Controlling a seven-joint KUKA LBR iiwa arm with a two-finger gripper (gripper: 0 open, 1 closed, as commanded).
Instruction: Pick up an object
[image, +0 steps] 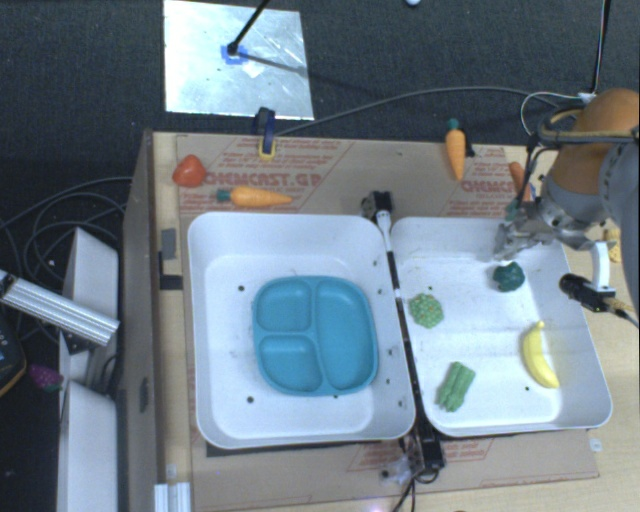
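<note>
Now, look down at the bench (330, 165) from above and you see two white bins side by side. Your left bin (215, 300) has a blue plate (315, 335) with three parts sitting in its middle. Your right bin (580, 400) has four small things in it. A dark green lump (509, 277) sits near the far side. A light green bumpy ball (426, 310) lies close to the wall between the bins. A green bunch (456, 385) lies near the front, and a yellow banana (539, 357) lies by the right wall, well apart from the bunch.

Your arm (590, 170) reaches in from the right. Its jaws (520, 237) hang over the far part of the right bin, just beside the dark green lump. You cannot tell if the jaws are wide or narrow, because they are too small and blurry. Nothing shows between them.

Behind the bins, on the bench, lie two orange carrots (258, 197) (456, 150) and a red tomato (189, 171).
</note>
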